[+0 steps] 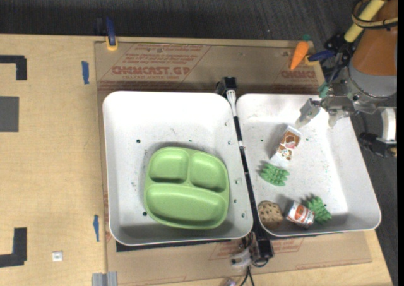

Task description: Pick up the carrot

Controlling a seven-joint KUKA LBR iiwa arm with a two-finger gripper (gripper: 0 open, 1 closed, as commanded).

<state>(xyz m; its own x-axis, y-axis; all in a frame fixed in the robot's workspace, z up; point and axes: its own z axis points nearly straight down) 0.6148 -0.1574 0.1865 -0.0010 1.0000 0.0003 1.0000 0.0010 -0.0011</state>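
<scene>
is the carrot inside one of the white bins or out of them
Out. The carrot lies on the brown board behind the right bin, beyond its back rim.

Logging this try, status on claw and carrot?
Claw over right bin's far edge, holding nothing. Carrot outside bins, on board behind right bin. Nothing on it; blue clamp beside it.

Green divided plastic tray (187, 187) in left white bin (120, 152); small orange carrot (299, 55) behind right white bin (353, 165), on surface (50, 152).
</scene>
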